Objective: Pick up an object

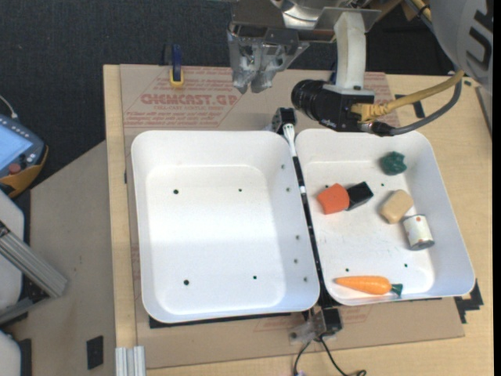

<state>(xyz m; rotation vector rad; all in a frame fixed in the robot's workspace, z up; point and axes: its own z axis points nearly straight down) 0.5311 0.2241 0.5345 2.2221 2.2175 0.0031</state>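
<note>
- Your hand (254,73) is hanging over the far end of the counter (479,178), above the brown cardboard sheet (196,100) with red print that is lying beyond the bins.
- It is pointing down just past the far rim of the left bin (145,210), close to the seam where the two bins are meeting.
- You cannot tell from this angle how wide the hand is standing.
- The things you could be picking are all lying in the right bin (448,210), well apart from the hand.
- An orange-red block (334,200) is sitting near the middle of that bin, toward the seam, and a black block (360,193) is touching its right side.
- A tan block (396,205) is resting to the right of the black block, apart from it.
- A small white can (419,231) is lying on its side just beside the tan block, on the side nearer the camera.
- A green lump (393,162) is sitting alone near the bin's far right corner.
- A toy carrot (365,285) is lying along the near rim, with its green tip pointing right.
- A blue clamp (177,63) is standing at the far left edge of the cardboard sheet, well apart from the hand.
</note>
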